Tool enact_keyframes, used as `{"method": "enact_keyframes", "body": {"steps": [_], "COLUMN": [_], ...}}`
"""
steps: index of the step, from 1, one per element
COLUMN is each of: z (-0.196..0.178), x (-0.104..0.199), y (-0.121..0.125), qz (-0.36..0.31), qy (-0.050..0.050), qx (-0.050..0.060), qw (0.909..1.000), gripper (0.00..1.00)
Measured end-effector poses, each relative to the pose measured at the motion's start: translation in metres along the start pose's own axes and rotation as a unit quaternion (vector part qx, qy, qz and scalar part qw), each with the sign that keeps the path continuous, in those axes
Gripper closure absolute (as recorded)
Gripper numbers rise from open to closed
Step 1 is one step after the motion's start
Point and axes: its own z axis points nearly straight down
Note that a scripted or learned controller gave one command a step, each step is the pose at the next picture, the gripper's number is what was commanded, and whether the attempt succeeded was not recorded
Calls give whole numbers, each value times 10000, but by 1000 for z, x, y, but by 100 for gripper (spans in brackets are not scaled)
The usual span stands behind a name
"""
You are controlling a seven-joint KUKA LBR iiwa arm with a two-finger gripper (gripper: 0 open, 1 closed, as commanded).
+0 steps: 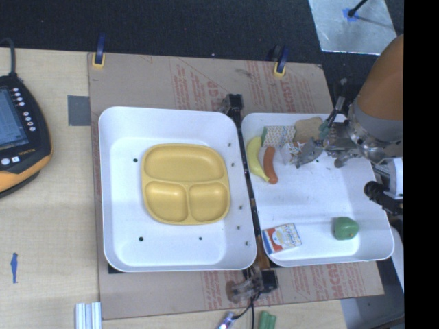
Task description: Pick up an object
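Cardboard-covered bench, two white bins; nothing lifted yet.

No object is chosen: the sausage (270, 164) lies in the right bin (322, 252), long axis running near-to-far, beside the banana (256, 159), touching it. Gripper (306, 151) hovers low just right of them near a tan block (308, 128); whether its fingers are apart I cannot tell, nothing visibly held. Grasping and lifting remain. Green ball (345, 227) and card (282, 237) lie nearer; yellow tray (185, 183) fills the left bin (116, 245).

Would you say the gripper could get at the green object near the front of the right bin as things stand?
Probably yes. The green object lies alone on bare bin floor, apart from the small packet, and the gripper is already over the same right bin.
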Motion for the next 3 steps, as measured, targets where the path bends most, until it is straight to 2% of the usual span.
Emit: {"method": "enact_keyframes", "body": {"steps": [1, 2, 3], "z": [113, 104, 13], "x": [27, 27, 97], "y": [31, 31, 57], "qz": [-8, -22, 0], "qy": [-14, -21, 3], "qx": [-5, 7, -11], "qw": [10000, 10000, 10000], "gripper": [0, 100, 100]}}
